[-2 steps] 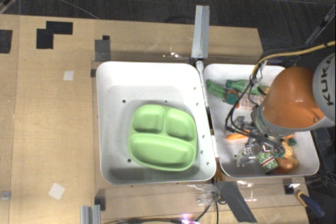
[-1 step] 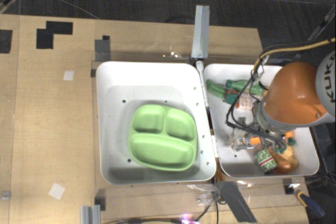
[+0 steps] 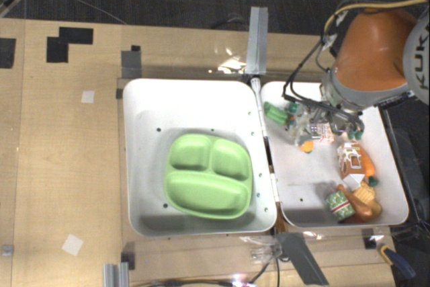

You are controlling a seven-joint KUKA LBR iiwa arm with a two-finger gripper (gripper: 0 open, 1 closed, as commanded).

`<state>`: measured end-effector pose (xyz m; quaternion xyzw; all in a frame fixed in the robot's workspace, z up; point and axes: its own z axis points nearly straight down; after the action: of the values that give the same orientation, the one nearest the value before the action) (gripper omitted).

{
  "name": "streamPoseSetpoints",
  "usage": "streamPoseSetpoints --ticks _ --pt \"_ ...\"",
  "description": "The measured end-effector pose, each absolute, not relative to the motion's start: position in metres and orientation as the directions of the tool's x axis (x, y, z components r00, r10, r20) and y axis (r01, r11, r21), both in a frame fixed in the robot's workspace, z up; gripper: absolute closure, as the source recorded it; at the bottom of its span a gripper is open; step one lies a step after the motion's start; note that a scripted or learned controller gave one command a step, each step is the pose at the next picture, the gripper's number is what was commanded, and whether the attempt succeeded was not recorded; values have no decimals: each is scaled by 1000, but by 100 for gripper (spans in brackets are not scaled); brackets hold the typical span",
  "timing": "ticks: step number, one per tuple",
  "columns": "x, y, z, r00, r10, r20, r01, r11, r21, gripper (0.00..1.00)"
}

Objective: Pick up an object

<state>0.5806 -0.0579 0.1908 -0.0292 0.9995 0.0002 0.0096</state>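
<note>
My gripper (image 3: 317,126) hangs low over the back of the right bin (image 3: 295,191), under the arm's orange band (image 3: 371,50). Just left of it lies a green bottle-like item (image 3: 276,113). A small orange piece (image 3: 307,145) sits directly below the gripper. A white and orange packet (image 3: 353,160) lies to its lower right. Near the bin's front right corner a green can (image 3: 340,206), a brown item (image 3: 366,209) and a small yellow item (image 3: 365,193) are bunched together. The gripper's own body hides what is beneath it.
The left bin (image 3: 144,117) holds a light green divided plate (image 3: 209,175). A raised wall (image 3: 263,144) separates the two bins. Black cables (image 3: 299,77) loop down from the wrist over the back of the right bin. Bare wooden bench (image 3: 60,165) stretches to the left.
</note>
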Motion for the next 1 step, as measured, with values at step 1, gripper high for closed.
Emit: streamPoseSetpoints --ticks 1 --pt "565 -102 110 -959 -284 -5 -284 959 -2 100"
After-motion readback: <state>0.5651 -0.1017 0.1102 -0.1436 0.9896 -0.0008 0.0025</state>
